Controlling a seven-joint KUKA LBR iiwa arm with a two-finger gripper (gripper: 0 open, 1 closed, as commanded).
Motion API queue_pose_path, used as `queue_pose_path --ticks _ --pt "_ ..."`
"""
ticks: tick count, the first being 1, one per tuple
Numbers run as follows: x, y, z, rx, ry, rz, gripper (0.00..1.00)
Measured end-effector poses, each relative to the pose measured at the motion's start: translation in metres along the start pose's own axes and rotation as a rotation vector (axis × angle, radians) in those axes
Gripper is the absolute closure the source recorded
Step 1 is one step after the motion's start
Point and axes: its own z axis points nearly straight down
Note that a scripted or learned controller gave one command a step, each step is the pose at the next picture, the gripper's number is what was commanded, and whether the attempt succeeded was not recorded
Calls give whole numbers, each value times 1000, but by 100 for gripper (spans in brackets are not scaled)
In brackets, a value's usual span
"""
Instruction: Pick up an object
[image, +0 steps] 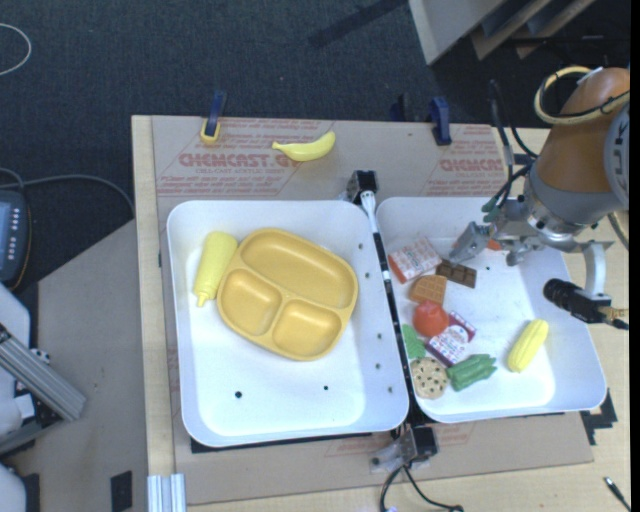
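Corn cob (527, 345), one; tomato (431, 318), one; cookie (429, 377), one.

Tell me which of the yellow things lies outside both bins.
The banana: it lies on the board behind the bins, while the yellow tray and bottle are in the left bin, the corn in the right.

Claw (478, 243) low, arm from right.

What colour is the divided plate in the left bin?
Yellow, seen in the camera view: the plate.
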Motion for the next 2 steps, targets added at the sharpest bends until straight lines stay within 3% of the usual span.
queue_pose_path --ticks 1,2 --pt "5 5 61 0 1 -2 0" --pt "5 10 69 -21 -3 0 0"
